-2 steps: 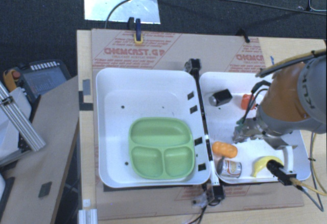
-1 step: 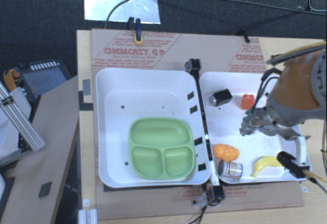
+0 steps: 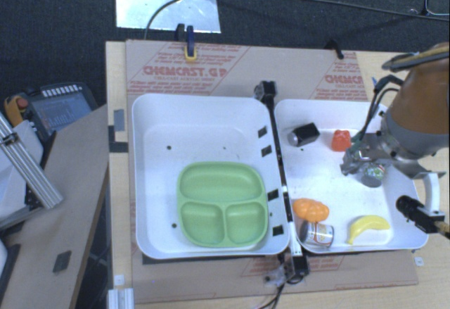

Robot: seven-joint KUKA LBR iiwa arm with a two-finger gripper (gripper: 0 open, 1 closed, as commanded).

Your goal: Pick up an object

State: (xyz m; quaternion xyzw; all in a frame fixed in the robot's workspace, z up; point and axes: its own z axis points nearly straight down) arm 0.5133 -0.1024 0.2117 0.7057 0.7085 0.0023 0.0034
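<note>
Dark carpet surrounds a tabletop [image 3: 232,65] covered with printed cardboard, on which two shallow white bins sit side by side. No single target is named, so every loose item in the right bin [image 3: 320,107] is a candidate: a red block [image 3: 341,139] near the back, a black object [image 3: 304,134] just to its left, an orange fruit [image 3: 311,210] by the divider with a shiny metal can [image 3: 318,234] touching it from the front, and a yellow banana [image 3: 368,227] toward the front right corner. They lie scattered and mostly apart, which looks meant to leave each one open to a separate grab.

The end effector [image 3: 363,165] sits low over the middle of the right bin, between the red block and the banana, on a grey arm with an orange band [image 3: 422,93] that reaches in from the right. A small round greenish thing [image 3: 373,174] lies right at its tip, but whether it is a bin item or part of the tool cannot be told, and the slanted view does not show whether the end effector is released or clenched. Nothing can be seen held in it, so the pick is judged not yet done.

The left bin [image 3: 162,107] carries a green divided tray [image 3: 222,203] lying flat near its front, likely a drop-off spot. A black clamp [image 3: 266,91] at the back joins the two bins, keeping them from sliding. A handheld controller [image 3: 60,109] rests on a side table [image 3: 53,216] to the left.
</note>
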